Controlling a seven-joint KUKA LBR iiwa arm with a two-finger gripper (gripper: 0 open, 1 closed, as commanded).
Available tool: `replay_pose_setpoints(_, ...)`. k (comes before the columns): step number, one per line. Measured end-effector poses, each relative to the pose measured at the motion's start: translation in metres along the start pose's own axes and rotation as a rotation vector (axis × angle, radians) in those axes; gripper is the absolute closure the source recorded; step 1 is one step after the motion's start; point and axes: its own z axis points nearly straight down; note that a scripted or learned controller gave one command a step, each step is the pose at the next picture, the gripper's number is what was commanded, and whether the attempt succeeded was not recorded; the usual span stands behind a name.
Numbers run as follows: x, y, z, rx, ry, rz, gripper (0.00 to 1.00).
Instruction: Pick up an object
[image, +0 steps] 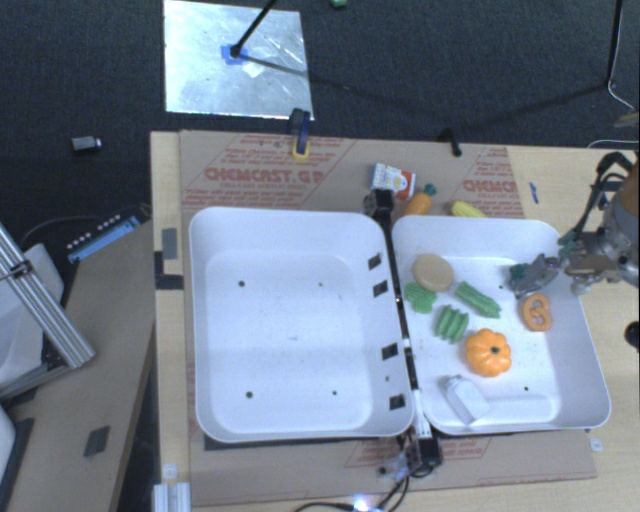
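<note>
Your pincer (528, 274) hovering over the right bin (575, 400), finger spread impossible to tell, just above the pretzel (537, 313), pumpkin (487, 352) nearby

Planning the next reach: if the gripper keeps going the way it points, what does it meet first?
Probably the tan round disc; the gripper points left across the right-hand white bin, above the orange pretzel-shaped toy. Depth is unclear.

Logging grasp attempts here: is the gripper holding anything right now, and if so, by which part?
Nothing shows between the fingers of the gripper. It sits over the right bin, just above the orange pretzel, which lies on the bin floor.
</note>
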Motion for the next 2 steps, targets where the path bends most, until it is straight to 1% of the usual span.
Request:
replay_pose_setpoints(1, 0.025, -0.002, 0.179, 0.003, 0.002, 0.001, 0.00)
replay_pose_setpoints(2, 0.023, 0.000, 0.163, -0.003, 0.000, 0.001, 1.00)
